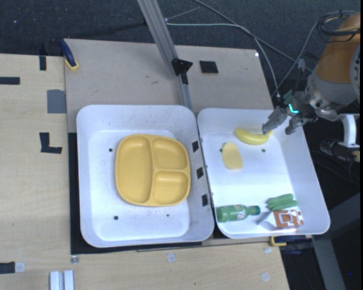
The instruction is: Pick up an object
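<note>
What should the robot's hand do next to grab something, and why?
Probably lower the tool a little and shift it left over the banana, then close. The tool sits at the far right edge of the right bin, right beside the banana's end, and its fingers look spread with nothing between them. The banana is the closest thing to it.

Bins [139, 115] smooth white plastic; yellow plate [152, 170] matt plastic; green bottle [236, 212] glossy, probably plastic.

Tan bench [24, 162] bearing two shallow white bins side by side, left bin [88, 162] and right bin [302, 174], with black tape marks [45, 142] scattered across it.
</note>
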`<state>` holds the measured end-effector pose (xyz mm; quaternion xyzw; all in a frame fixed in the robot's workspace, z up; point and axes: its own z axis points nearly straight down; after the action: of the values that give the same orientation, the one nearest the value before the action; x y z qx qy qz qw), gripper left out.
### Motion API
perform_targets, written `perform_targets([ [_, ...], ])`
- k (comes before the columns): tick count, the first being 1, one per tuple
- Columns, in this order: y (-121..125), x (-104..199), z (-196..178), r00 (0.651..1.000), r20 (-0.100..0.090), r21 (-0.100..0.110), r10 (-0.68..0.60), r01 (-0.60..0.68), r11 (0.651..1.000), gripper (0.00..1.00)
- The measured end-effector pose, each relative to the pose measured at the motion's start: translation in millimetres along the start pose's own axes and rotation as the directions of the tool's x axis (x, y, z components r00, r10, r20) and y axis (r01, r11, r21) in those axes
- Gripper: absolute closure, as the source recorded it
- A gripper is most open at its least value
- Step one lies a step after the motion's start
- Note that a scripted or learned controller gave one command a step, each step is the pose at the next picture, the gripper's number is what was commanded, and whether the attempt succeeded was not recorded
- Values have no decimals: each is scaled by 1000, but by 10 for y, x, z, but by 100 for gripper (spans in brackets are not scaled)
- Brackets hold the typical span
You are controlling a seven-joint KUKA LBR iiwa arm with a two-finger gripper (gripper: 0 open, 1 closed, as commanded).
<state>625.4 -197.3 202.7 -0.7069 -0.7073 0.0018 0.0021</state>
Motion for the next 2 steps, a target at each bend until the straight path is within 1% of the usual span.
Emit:
perform_targets([
  [1, 11, 0, -20, 1000, 1, -4, -1, 1, 1000, 0],
  [2, 9, 51, 612, 1000, 1, -1, -2, 2, 1000, 0],
])
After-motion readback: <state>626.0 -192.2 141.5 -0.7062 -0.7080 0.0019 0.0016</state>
